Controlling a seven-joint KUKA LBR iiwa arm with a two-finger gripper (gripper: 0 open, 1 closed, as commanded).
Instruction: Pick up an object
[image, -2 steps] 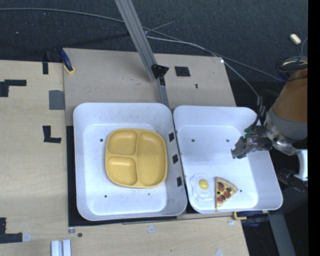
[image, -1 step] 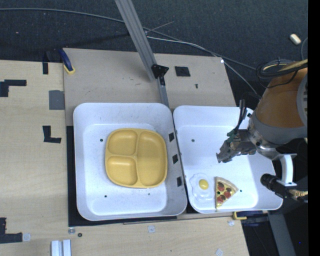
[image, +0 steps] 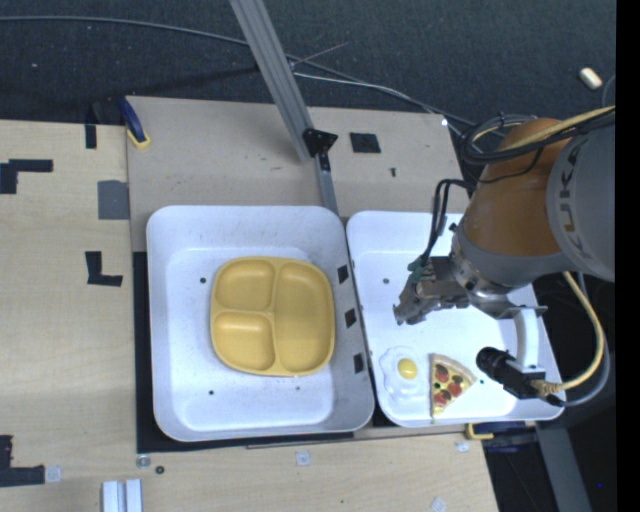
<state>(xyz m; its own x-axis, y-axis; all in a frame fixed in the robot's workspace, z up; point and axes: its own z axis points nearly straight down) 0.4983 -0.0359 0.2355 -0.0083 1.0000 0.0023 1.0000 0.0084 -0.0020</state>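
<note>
A yellow three-compartment plate (image: 272, 316) lies in the middle of the left bin (image: 180, 240). In the right bin (image: 375, 250), near its front edge, lie a toy fried egg (image: 404, 371) and a toy pizza slice (image: 449, 383), side by side. My gripper (image: 412, 306) hangs over the middle of the right bin, above and behind the egg. Its dark fingers point down and to the left, and nothing shows between them.
A slanted metal bar (image: 285, 80) runs from the top of the view down to the gap between the bins. Cables trail over the dark floor behind the bench. The arm's orange band (image: 515, 200) and grey body cover the right bin's far right part.
</note>
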